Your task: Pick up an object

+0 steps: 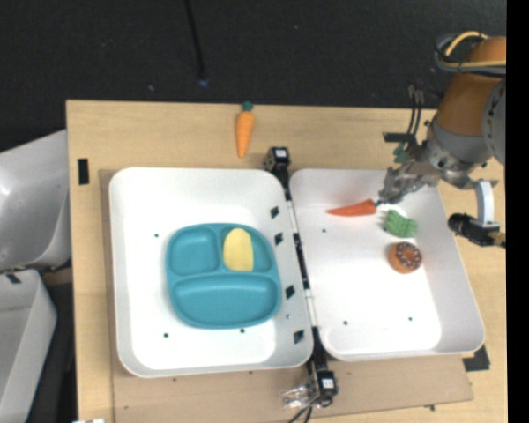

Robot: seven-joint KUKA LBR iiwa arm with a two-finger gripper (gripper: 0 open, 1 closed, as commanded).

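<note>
carrot [353, 208] lies just left of the gripper [390, 196], its long axis running sideways, thick end nearest the fingertips; whether they're parted, i cannot tell.

Gripper [390, 194] fingertips too small

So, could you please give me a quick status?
Gripper low in right bin, at carrot's end. Nothing seen held. Green toy close by.

Blue tray [194, 302] w/ yellow item [238, 250], orange carrot [244, 130].
</note>
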